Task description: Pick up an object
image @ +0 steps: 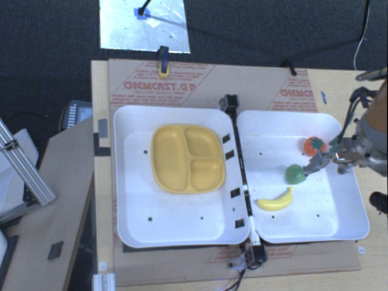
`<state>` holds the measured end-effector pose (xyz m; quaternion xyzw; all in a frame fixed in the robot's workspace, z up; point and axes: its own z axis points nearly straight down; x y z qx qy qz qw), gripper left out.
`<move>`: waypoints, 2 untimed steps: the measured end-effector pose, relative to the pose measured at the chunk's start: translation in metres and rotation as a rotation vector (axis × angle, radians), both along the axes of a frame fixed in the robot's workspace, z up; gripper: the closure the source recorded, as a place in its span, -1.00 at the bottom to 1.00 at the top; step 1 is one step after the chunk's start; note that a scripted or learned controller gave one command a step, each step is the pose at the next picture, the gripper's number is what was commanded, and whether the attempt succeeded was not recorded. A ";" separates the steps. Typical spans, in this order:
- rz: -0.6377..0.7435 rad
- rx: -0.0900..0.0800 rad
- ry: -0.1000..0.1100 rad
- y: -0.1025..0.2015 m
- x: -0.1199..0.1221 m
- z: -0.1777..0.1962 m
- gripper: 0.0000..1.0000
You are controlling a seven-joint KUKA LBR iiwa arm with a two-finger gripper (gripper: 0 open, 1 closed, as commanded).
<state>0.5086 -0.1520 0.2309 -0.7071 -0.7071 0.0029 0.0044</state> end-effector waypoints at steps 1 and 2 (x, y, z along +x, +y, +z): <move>0.003 -0.002 -0.012 0.000 0.003 0.006 -1.00; 0.001 -0.002 -0.008 -0.008 0.008 -0.045 -1.00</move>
